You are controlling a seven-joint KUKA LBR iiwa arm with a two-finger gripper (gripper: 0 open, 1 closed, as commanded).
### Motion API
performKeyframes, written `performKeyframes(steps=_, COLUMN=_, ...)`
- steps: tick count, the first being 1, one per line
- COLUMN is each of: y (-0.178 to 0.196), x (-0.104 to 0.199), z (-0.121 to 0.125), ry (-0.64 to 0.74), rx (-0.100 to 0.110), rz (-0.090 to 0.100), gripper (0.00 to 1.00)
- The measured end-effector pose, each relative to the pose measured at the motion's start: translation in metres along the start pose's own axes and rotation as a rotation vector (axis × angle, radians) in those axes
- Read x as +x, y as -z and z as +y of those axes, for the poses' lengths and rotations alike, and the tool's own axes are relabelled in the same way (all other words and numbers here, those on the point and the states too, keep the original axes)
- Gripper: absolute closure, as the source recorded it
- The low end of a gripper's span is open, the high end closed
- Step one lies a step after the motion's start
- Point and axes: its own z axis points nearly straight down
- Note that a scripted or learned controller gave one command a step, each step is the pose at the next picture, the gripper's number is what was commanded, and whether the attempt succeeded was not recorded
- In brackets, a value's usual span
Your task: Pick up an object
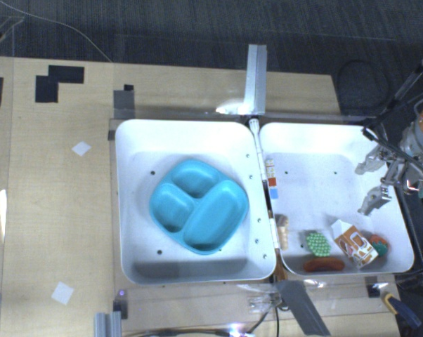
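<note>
My gripper [376, 183] hangs over the right side of the right bin [317, 153], its two fingers spread apart with nothing between them. Below it, along the bin's front wall, lie a small orange and white carton [355, 244], a green dotted object [317, 242], a red sausage-like piece [324, 264] and a small orange and green item [379, 245]. A thin stick-like object [270, 173] rests against the bin's left wall, and a small tan piece [282, 229] lies lower on that wall.
The left bin [134, 188] holds a blue divided plate [199, 206] in its middle. A metal post [256, 79] stands behind the divider between the bins. Dark cables hang at the right edge near the arm.
</note>
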Motion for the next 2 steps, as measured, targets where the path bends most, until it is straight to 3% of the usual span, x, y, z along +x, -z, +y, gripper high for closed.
performKeyframes(steps=1, y=-0.07, x=0.039, z=-0.032, ry=-0.088, rx=0.0, rz=0.003, gripper=0.0)
performKeyframes(steps=2, y=-0.041, x=0.038, z=-0.031, ry=-0.553, rx=0.002, rz=0.001, gripper=0.0)
